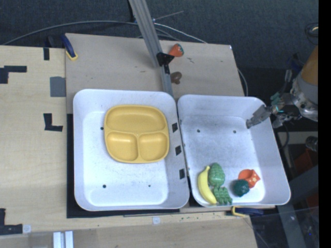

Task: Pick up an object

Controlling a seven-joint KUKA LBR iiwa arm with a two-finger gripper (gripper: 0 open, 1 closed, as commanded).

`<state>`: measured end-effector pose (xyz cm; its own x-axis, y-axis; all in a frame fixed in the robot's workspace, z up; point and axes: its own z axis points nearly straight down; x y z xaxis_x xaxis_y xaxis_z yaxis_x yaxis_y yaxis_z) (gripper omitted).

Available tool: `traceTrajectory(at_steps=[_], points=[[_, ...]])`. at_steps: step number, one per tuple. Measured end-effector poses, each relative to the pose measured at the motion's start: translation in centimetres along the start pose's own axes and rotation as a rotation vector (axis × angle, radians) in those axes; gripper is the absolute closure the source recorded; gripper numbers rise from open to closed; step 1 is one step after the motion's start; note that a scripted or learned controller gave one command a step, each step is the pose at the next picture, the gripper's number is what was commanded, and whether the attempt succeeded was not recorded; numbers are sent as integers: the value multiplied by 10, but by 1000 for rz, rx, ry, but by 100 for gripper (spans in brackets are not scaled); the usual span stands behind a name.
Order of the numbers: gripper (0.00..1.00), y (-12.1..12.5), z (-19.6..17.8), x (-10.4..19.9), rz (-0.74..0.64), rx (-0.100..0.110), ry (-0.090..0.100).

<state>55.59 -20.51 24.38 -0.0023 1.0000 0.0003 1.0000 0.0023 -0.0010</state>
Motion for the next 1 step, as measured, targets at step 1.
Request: traceTrajectory(at_steps=[1], points=[[0, 0, 0, 0, 0, 0, 0]])
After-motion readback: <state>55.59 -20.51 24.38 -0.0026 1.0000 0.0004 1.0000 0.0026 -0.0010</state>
